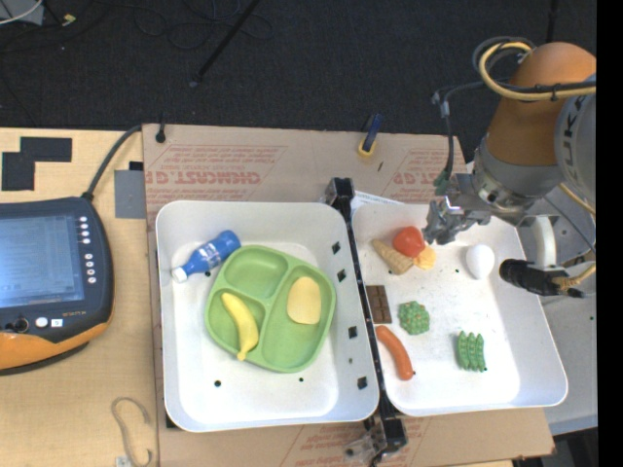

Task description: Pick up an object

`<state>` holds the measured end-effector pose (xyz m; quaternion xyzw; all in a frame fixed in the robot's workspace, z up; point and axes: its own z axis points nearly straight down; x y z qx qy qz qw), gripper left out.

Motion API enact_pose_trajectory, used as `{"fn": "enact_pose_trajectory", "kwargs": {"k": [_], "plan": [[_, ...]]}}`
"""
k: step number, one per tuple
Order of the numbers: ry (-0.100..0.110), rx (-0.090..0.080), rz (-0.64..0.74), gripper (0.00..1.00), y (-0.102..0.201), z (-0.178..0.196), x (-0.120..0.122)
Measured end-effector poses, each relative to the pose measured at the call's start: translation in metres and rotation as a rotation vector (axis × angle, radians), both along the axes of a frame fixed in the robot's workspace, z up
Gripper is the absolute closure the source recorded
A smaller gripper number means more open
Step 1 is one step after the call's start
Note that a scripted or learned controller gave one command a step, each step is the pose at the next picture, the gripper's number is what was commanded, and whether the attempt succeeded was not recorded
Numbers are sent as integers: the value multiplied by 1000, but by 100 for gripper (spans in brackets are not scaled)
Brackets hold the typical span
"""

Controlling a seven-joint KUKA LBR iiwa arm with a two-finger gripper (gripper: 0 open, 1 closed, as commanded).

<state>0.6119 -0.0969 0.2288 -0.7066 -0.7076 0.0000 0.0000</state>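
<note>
My gripper (443,224) hangs low over the back of the right bin (531,358), just right of a red tomato (408,238) and close above it. Beside the tomato lie a tan waffle cone (391,257) and a small yellow piece (426,259). A white egg (478,260) rests to the gripper's lower right. Further forward are a brown chocolate bar (378,305), a green broccoli (414,317), an orange sausage (394,351) and green pea pods (471,351). I see nothing held.
The left bin (185,377) holds a blue bottle (206,255) and a green divided plate (265,348) with a banana (239,324) and a yellow slice (304,301). A black clamp strip (352,290) divides the bins. A tablet (49,270) sits at the far left.
</note>
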Motion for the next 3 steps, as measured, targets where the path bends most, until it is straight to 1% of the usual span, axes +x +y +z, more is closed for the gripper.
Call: {"fn": "enact_pose_trajectory", "kwargs": {"k": [1,2,3], "plan": [[5,2,2,100,53,6,-24],[6,2,2,100,107,-8,-35],[7,1,2,100,149,-10,-58]]}}
